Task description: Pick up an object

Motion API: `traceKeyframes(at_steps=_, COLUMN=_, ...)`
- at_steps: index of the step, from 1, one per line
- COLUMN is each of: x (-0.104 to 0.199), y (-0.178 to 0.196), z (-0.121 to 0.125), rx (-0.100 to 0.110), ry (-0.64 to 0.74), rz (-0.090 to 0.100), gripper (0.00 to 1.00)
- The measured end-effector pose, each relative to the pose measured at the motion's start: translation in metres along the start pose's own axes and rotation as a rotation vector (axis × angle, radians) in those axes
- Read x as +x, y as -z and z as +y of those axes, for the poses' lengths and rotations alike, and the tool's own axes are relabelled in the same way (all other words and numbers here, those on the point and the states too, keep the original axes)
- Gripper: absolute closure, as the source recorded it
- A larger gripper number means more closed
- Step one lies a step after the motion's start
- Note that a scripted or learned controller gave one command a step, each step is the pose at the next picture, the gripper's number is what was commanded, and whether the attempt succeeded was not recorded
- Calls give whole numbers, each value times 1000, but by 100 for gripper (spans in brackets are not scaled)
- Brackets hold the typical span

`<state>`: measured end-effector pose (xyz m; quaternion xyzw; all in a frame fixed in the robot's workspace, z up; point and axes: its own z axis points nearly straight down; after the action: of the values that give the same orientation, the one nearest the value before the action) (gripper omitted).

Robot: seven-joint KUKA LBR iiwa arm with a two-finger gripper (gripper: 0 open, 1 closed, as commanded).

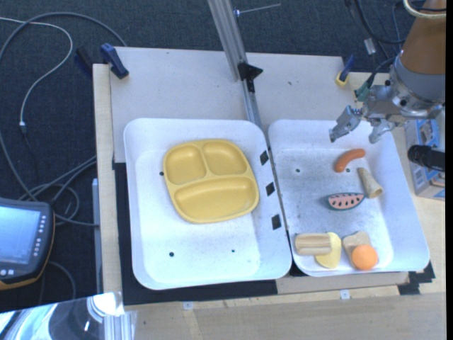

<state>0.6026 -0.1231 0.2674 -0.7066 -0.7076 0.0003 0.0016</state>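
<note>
My gripper (pixel 360 128) hangs over the far end of the right bin (pixel 306 144), its fingers spread open with nothing between them. Just in front of it lies an orange-red sausage (pixel 349 159). A tan cone-shaped piece (pixel 369 182) and a watermelon slice (pixel 345 201) lie further toward the front. At the bin's front edge sit a bread roll (pixel 313 244), a yellow wedge (pixel 328 259), a brown chunk (pixel 354 241) and an orange ball (pixel 364 258).
The left bin (pixel 148 211) holds a yellow divided plate (pixel 210 179). A metal post (pixel 230 27) rises from between the bins at the back. Blue clamps (pixel 113 59) grip the bench's far corners, and a tablet (pixel 21 239) lies off the bench at left.
</note>
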Motion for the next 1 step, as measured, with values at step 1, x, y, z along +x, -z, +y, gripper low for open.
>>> traceKeyframes(at_steps=1, x=0, y=0, z=0, rx=0, ry=0, rz=0, gripper=0)
